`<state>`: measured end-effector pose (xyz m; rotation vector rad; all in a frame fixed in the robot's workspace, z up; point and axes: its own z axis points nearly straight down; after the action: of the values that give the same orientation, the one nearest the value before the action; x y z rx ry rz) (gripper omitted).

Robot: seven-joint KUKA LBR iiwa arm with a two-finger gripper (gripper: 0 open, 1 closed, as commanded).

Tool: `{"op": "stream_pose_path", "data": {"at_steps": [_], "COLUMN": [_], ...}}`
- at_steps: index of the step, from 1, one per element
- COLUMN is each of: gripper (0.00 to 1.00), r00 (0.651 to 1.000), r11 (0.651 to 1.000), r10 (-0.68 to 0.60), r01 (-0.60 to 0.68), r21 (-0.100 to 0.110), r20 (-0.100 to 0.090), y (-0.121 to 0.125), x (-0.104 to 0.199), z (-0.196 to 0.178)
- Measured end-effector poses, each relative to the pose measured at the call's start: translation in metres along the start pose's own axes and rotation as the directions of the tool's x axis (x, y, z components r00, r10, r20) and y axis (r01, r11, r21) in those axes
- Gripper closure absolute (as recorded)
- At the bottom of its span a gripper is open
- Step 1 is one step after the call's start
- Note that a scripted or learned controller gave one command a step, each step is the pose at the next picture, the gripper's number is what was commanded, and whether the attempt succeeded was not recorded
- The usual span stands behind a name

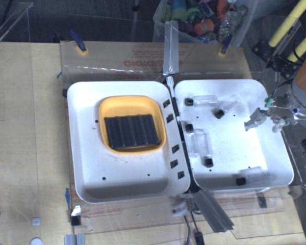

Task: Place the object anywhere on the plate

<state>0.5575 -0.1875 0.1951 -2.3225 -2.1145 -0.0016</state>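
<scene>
A yellow plate [106, 107] with rounded corners lies in the left bin [81, 137]. A dark grey ribbed rectangular object [131, 131] rests flat on the plate and covers most of its middle. My gripper [265, 123] hangs over the right edge of the right bin [234, 152], far from the plate. It is open, and I see nothing between its fingers [252, 122].
Several clear plastic pieces with black caps [219, 113] lie scattered in the right bin. A divider with black clips [174, 137] runs between the bins. A clear tub of colourful toys [204, 6] stands behind them.
</scene>
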Motion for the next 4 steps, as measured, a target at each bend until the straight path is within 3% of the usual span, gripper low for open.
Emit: {"op": "stream_pose_path", "data": {"at_steps": [1,2,3,4], "gripper": [0.0,0.0,0.0,0.0], "r00": [0.924,0.781,0.652,0.426], "r11": [0.924,0.781,0.652,0.426], "r10": [-0.383,-0.624,-0.759,-0.905], "r01": [0.383,0.624,0.759,0.905], "r21": [-0.003,0.001,-0.002,-0.002], "r20": [0.004,-0.001,0.006,0.009], "y": [0.011,0.003,0.013,0.053], "x": [-0.033,-0.036,-0.034,-0.029], "z": [-0.006,0.0,-0.006,-0.038]}}
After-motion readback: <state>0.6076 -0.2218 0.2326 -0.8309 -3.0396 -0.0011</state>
